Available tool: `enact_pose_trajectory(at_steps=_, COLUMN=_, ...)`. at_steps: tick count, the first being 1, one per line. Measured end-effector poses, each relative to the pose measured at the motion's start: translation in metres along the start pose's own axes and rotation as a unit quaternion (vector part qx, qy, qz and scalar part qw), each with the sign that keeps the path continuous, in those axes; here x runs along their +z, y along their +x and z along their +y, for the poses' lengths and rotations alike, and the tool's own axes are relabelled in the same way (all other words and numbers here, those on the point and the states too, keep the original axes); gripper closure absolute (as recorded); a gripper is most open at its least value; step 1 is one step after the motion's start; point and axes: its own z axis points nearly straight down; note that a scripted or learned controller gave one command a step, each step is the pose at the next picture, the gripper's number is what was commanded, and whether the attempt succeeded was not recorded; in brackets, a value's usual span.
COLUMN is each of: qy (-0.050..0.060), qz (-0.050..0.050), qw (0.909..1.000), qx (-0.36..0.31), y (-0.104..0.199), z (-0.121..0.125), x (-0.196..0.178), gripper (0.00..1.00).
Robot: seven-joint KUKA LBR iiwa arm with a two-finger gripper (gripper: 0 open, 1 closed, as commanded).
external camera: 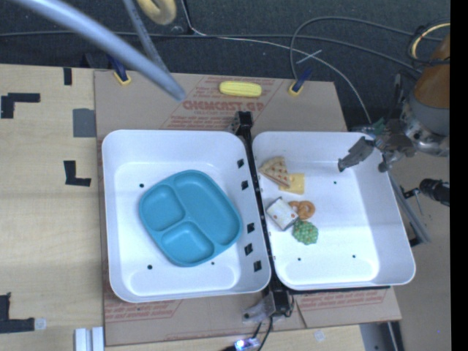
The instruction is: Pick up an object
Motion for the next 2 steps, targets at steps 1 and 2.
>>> enact_pose_trajectory(at_steps=1, qy=-0.007, qz=-0.001, qw=1.0, qx=-0.002, y=0.001, z=0.003, x=-0.008, gripper=0.0)
enact_pose_trajectory(at_steps=2, qy=-0.005, qz=-0.001, qw=1.0, qx=-0.002, y=0.002, z=0.005, x=0.035, gripper=0.0)
